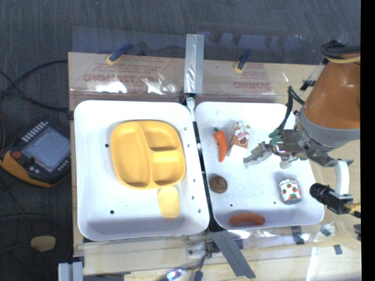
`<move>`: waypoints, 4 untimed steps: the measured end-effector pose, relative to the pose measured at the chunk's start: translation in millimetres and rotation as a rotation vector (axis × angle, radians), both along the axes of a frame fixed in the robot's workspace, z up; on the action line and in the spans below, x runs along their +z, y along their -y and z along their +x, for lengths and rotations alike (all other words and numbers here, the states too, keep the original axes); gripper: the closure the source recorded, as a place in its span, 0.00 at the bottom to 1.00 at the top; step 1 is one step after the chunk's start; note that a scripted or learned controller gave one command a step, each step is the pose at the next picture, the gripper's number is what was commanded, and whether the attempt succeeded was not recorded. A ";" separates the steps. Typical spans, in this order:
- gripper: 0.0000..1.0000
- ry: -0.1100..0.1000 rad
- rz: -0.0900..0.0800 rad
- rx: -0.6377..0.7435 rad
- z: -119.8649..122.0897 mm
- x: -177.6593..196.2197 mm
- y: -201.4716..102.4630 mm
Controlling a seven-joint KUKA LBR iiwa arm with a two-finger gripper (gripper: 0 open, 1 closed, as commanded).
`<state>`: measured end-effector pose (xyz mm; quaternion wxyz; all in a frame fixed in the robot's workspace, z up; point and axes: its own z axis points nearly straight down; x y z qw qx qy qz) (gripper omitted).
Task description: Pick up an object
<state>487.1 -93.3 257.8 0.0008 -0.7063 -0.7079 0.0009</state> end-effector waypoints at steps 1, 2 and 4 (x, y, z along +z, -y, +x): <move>0.00 -0.001 0.000 -0.166 78.8 -43.4 2.4; 0.00 0.001 -0.003 -0.214 146.3 -161.8 15.1; 1.00 -0.001 -0.002 -0.317 98.6 -26.6 -35.9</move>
